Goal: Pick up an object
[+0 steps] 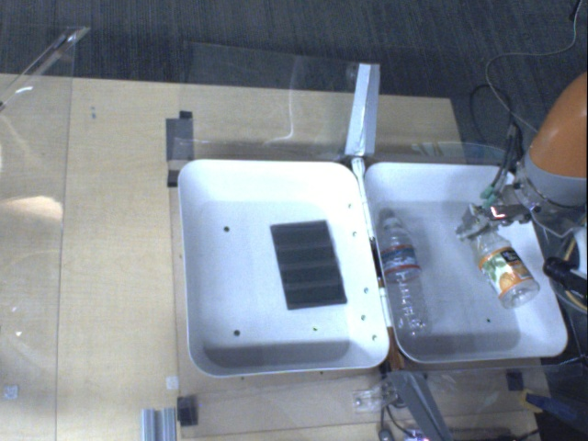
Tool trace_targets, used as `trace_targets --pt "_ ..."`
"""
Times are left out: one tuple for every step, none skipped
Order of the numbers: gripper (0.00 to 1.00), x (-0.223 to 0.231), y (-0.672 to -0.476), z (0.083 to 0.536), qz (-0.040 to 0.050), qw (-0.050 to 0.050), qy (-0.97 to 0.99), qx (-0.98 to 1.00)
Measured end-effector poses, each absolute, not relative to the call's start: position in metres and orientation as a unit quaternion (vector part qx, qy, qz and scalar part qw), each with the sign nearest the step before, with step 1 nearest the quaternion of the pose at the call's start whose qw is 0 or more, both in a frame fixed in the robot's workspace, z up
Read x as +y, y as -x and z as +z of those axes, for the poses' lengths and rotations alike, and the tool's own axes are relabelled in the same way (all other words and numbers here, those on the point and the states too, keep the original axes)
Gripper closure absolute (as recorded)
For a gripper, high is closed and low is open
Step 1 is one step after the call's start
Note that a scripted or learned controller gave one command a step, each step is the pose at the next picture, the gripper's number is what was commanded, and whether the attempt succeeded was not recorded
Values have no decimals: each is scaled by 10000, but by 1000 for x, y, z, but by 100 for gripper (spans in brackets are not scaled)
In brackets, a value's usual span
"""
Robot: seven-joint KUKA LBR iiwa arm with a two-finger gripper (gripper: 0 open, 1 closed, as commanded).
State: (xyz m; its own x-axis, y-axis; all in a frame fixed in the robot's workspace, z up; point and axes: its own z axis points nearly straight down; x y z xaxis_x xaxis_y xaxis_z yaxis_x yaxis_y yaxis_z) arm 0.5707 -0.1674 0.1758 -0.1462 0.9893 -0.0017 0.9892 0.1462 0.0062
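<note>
In the right bin (441,343), a clear plastic water bottle (402,276) lies lengthwise along the left wall. A smaller bottle with an orange and green label (506,274) lies on its side near the right wall. My gripper (484,222) hangs low over the right bin's upper right part, just above and to the left of the small bottle's near end. Whether it touches that bottle cannot be made out. A flat black ribbed block (308,265) rests in the middle of the left bin (207,246).
A clear upright panel (363,108) rises behind the seam between the two bins. Cables (560,278) hang off the right bin's right edge, beside the arm. Light wooden bench (101,246) stretches to the left of the bins.
</note>
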Motion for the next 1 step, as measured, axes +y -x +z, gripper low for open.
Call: trace_targets --pt "100 -168 -538 122 10 11 -6949 7191"
